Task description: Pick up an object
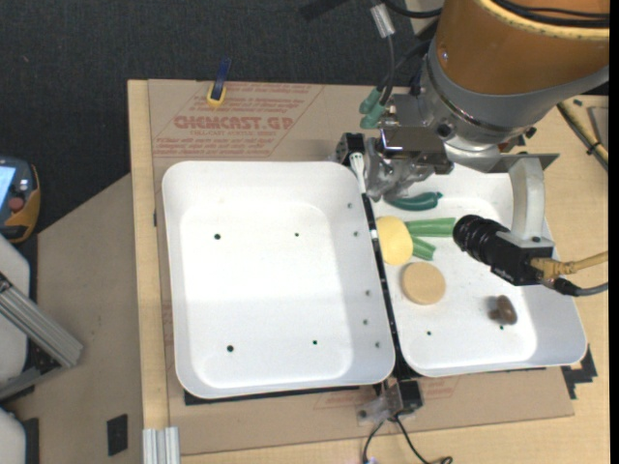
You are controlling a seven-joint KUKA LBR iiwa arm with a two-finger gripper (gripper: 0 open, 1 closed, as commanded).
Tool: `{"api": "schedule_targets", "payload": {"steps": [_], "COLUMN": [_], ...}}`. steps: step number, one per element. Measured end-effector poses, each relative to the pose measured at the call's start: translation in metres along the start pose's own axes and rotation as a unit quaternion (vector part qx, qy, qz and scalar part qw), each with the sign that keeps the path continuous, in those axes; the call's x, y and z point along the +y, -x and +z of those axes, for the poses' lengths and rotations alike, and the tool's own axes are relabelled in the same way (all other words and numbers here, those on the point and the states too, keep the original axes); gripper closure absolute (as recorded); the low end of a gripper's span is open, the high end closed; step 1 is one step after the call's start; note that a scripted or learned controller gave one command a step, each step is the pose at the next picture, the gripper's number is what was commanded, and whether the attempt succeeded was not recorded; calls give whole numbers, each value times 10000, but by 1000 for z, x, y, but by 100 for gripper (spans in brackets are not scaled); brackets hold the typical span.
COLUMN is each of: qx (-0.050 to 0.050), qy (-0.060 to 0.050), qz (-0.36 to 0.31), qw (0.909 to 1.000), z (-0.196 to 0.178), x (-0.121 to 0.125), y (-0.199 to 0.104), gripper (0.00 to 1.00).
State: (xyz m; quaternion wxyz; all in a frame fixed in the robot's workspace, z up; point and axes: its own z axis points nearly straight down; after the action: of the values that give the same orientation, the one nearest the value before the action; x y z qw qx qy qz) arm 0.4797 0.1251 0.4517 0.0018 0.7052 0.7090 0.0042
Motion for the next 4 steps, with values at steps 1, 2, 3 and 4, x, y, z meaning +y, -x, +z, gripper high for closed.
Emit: {"api": "schedule_targets", "payload": {"steps": [1, 2, 3, 4], "qx": [-24, -46, 19, -31], "qy": [-83, -125, 35, -52], "qz": [0, 36, 11, 99], "qw": [10000, 9999, 10000, 9999], "z": [60, 201, 58, 71], "x": [-2, -4, 1, -1], "y": [-50, -45, -65, 56], "gripper": [100, 100, 100, 100]}}
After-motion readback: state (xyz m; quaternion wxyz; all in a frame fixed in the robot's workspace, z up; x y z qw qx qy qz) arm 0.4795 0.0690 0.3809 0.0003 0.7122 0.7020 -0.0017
